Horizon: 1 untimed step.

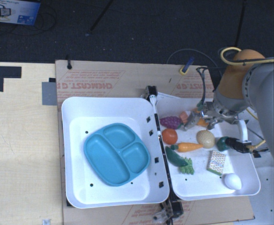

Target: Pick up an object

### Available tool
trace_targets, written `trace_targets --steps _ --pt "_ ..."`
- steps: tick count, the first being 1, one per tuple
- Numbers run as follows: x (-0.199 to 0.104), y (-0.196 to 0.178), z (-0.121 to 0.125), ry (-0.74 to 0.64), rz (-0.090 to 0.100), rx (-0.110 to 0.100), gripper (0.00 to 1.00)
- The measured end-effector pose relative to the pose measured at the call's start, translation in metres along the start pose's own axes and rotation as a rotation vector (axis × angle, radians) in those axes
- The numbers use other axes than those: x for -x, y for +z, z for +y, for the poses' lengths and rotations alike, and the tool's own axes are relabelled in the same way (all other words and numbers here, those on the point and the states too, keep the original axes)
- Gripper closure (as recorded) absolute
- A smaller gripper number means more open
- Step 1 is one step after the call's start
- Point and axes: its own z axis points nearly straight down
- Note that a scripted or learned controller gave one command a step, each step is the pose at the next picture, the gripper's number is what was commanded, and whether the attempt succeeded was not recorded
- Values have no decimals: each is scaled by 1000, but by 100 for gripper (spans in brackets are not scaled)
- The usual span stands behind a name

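White bins sit side by side: the left [76, 121] holds a blue plate [117, 153], the right [249, 182] the toys. The gripper [204, 117] hangs low at the right bin's far edge, just beside a small orange piece [201, 123], probably to take it; whether it grips anything I cannot tell.

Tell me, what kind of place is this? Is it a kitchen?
Probably not a kitchen; it looks like a robot test lab. A grey robot arm reaches over two white bins on a bench. One bin holds a blue divided plate; the other holds toy food, like a carrot and an egg.
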Motion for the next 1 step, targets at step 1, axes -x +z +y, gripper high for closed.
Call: trace_targets --steps 1 --pt "41 -1 -40 2 -3 10 0"
